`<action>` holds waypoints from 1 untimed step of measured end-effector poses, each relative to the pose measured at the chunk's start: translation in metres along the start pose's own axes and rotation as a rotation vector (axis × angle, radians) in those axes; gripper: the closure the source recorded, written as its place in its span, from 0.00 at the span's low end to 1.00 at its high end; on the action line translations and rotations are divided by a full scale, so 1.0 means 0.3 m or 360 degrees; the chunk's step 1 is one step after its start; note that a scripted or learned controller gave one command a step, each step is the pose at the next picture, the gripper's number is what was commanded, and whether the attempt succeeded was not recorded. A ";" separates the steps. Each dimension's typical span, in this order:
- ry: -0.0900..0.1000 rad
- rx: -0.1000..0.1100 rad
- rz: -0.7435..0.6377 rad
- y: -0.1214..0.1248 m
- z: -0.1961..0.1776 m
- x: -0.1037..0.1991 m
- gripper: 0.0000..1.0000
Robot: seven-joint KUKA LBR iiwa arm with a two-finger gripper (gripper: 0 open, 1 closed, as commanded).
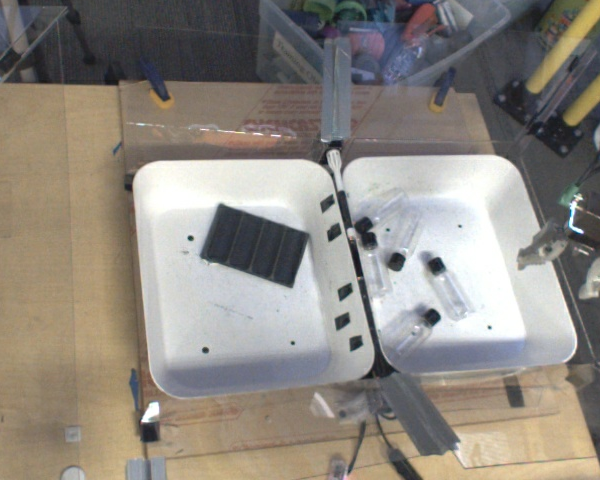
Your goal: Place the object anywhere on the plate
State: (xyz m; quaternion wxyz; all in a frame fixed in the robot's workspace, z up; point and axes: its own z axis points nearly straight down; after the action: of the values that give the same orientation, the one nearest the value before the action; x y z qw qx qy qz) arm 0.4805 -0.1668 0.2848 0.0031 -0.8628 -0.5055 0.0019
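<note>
A black ribbed rectangular plate (254, 244) lies flat in the left bin (170, 353), towards its back. Several small clear vials with black caps lie scattered in the right bin (500, 183): one near the divider (395, 215), one in the middle (450, 290), and one towards the front (413, 329). My gripper (562, 268) hangs at the right bin's right rim, open, with nothing between its fingers. It is well clear of the vials and far from the plate.
A metal divider rail (345, 268) with black tabs runs between the two bins. A clear tub of coloured toys (380, 13) stands behind the bins. Yellow tubes (575, 28) lean at the back right. Bare wooden bench lies to the left.
</note>
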 end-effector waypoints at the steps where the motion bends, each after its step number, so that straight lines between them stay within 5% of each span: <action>1: -0.0001 0.0001 0.0001 0.001 -0.031 -0.002 1.00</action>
State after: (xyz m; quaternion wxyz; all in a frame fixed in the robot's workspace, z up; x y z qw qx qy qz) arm 0.4806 -0.1675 0.2940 0.0033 -0.8629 -0.5053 0.0022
